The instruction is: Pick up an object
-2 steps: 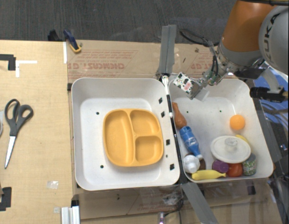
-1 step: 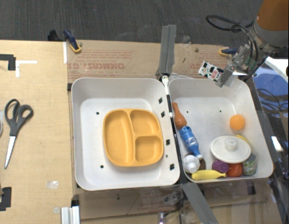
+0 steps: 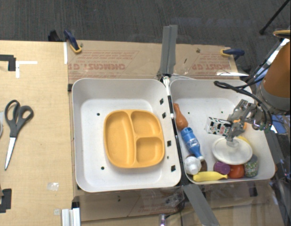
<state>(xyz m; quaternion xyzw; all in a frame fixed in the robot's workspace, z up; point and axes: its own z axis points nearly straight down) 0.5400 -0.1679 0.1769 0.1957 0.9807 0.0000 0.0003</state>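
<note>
here the gripper [image 3: 233,134] hangs low over the right bin [image 3: 201,91], its tip right above the white plate [image 3: 232,150]. how far it is open i cannot tell, and nothing shows in its hold. the black-and-white patterned box [image 3: 218,126] lies just to its left, the blue bottle [image 3: 191,142] further left. a yellow divided tray [image 3: 134,138] sits in the left bin [image 3: 89,126].

Open floor is lying along the right bin's [image 3: 265,140] far side; nearer, a white disc [image 3: 232,149], blue bottle [image 3: 191,142], banana [image 3: 208,176] and purple ball [image 3: 222,167] are crowding me; the yellow tray [image 3: 134,138] is blocking most of the left bin [image 3: 84,140].
</note>
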